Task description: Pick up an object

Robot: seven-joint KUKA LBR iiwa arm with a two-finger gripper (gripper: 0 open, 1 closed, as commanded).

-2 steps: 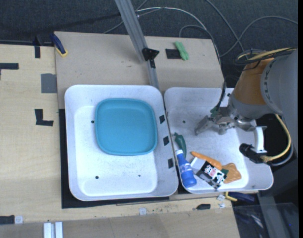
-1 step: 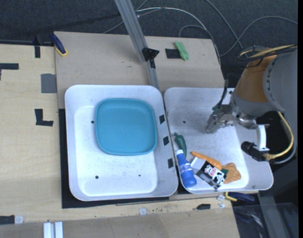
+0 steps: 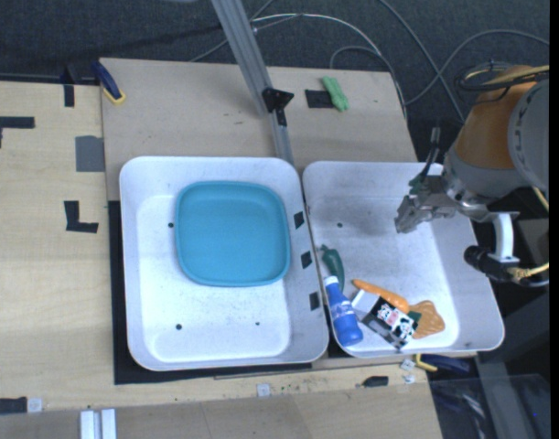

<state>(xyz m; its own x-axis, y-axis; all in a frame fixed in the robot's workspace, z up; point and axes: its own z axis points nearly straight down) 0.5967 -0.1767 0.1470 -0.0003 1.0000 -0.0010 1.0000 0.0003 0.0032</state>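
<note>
Camera view. Note the pickable things heaped in the right bin (image 3: 462, 273)'s near corner: a blue-and-white tube (image 3: 339, 307), an orange piece (image 3: 383, 294) and a black-and-white item (image 3: 392, 323), touching one another. Your risk, as judged: a descent here may pinch two at once, or strike the bin wall beside them. The gripper (image 3: 410, 216) hangs over bare bin floor near the far side, well apart from the heap, pointing down; you cannot tell how far its jaws stand apart, and nothing shows between them. The left bin (image 3: 146, 273) holds a teal plate (image 3: 232, 232).

Plate (image 3: 231, 233) in left bin (image 3: 142, 337), toothbrush (image 3: 339, 298) and small items (image 3: 398, 316) in right bin (image 3: 370, 190)
</note>
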